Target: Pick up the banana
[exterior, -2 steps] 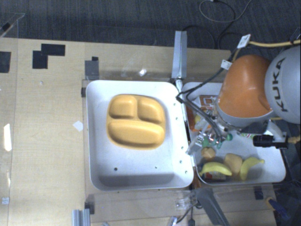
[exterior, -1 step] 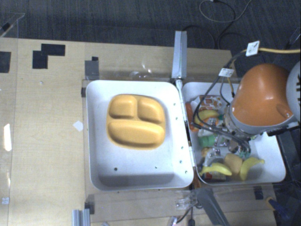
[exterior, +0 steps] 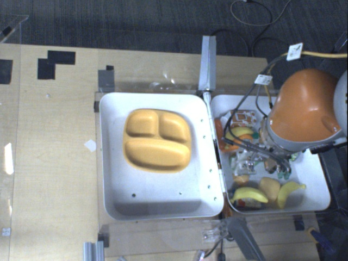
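Observation:
Two bananas lie near the front wall of the right bin [exterior: 321, 197]. One banana [exterior: 249, 194] lies flat at the front left, and a second, curved banana [exterior: 289, 191] lies to its right. A tan potato-shaped piece [exterior: 269, 186] sits between them. My gripper [exterior: 260, 160] hangs low over the middle of the right bin, just behind the bananas and under the orange wrist band [exterior: 302, 106]. Its tip is lost among cables and clutter. Nothing can be seen held in it.
The left bin [exterior: 114, 189] holds a yellow divided plate [exterior: 157, 139]. Behind the gripper, the right bin has several small food items: an orange piece [exterior: 219, 129], a printed packet [exterior: 243, 116] and a yellow piece [exterior: 242, 131]. A metal divider [exterior: 206, 64] rises between the bins.

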